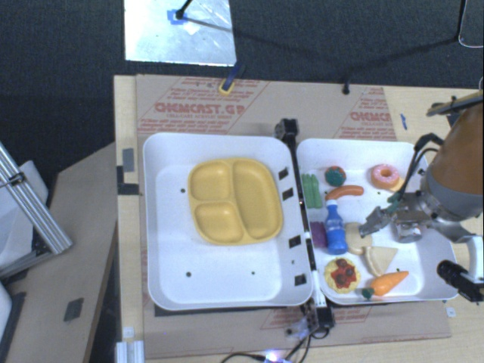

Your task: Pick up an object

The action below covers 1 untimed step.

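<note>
A: Arm pose?
B: I log the arm (457,165) entering at 3 o'clock, gripper (376,221) low over the right bin (355,148), by the blue bottle (335,228). Toys lie in that bin.
A: Fingers?
B: Cannot tell spread or hold.

Red print reading "CHEMCAST GP" stands on the brown protective sheet (198,106) covering the table, at 12 o'clock from the left bin. The same red lettering repeats at 12 o'clock from the right bin, partly legible. Nothing else is readable.
</note>
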Tool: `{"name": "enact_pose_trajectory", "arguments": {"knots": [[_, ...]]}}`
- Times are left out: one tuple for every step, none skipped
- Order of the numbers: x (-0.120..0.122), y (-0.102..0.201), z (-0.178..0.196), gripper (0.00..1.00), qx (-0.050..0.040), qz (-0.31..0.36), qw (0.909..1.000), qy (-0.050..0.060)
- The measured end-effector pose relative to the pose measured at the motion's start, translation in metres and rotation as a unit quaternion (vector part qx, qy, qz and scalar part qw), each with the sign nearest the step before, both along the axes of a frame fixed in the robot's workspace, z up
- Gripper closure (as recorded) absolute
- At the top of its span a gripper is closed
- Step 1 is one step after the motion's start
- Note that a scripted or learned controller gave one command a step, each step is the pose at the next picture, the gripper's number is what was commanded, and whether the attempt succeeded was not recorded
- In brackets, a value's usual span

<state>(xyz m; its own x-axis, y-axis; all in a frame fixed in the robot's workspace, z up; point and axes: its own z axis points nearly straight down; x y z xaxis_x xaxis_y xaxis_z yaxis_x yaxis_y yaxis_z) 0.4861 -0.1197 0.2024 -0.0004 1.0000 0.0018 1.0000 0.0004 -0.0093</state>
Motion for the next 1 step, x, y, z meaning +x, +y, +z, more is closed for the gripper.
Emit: {"name": "enact_pose_trajectory", "arguments": {"knots": [[0.0026, 0.0000, 0.0047, 0.00, -0.0009, 0.001, 1.0000, -0.005]]}}
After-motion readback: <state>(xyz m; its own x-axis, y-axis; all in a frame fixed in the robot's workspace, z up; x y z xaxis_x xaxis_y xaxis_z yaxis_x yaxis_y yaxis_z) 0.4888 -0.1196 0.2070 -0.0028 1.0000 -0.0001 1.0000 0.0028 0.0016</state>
